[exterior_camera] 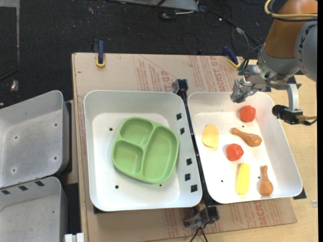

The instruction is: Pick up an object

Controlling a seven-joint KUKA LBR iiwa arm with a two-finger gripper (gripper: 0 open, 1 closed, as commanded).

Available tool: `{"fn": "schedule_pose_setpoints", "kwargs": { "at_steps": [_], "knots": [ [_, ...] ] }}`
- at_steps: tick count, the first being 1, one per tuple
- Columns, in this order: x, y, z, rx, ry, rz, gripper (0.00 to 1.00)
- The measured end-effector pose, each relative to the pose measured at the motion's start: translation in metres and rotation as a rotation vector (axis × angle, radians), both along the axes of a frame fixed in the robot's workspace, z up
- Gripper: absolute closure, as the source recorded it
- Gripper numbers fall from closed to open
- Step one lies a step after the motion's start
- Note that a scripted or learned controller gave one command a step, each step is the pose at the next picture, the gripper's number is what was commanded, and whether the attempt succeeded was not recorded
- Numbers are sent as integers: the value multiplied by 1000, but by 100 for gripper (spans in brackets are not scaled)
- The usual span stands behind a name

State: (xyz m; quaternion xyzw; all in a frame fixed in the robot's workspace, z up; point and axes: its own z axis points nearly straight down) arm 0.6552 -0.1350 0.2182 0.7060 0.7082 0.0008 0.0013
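Tomato [247,113]: lies in the right bin [290,153], far corner, just beside the end effector [239,96], not yet lifted. End effector's finger state: cannot tell; nothing seen held, so the pick is still to do.

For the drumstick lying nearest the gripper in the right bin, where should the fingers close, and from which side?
Probably across the thin bone shaft of the upper drumstick, coming straight down. It lies flat, its thicker meaty end toward the right, with bare floor on both sides, so the fingers could straddle it. The gripper hangs above the bin's far edge.
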Motion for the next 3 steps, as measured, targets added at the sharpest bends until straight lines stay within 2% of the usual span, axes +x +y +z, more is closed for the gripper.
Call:
{"fn": "schedule_pose_setpoints", "kwargs": {
  "at_steps": [1,2,3],
  "knots": [
    [-30,54,4,2,4,4,100],
    [-43,103,-2,2,5,4,100],
    [-64,150,12,3,4,4,100]
  ]
}}
